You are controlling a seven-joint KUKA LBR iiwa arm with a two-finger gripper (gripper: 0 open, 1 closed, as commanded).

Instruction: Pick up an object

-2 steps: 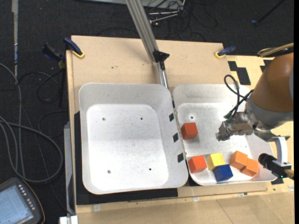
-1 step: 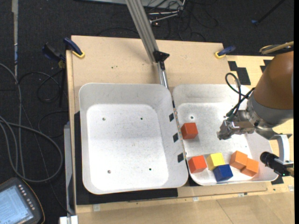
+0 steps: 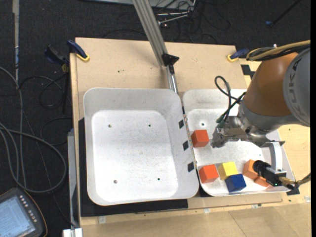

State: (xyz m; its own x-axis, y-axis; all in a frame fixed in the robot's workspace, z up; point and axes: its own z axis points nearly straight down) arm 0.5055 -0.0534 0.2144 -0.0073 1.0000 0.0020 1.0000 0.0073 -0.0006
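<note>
Over the right bin (image 3: 207, 100), reaching in from the right: arm (image 3: 276, 95), grey with an orange band. Gripper (image 3: 217, 141) low in that bin, just right of an orange block (image 3: 200, 138), close to it or touching; cannot tell which. Cannot tell either whether open or closed: too small and dark. Nothing seen between its tips.

Along the near wall of the right bin, in a cluster: red-orange block (image 3: 209, 173), yellow block (image 3: 228, 169) just beside it, blue block (image 3: 236, 182) touching the yellow one's near corner. Farther right, an orange object (image 3: 252, 169) partly hidden behind a black part of the rig.

Left bin (image 3: 133, 144) beside the right one on the tabletop (image 3: 123, 63), rims meeting in the middle. Blue clamp (image 3: 76, 48) at the tabletop's far left corner.
</note>
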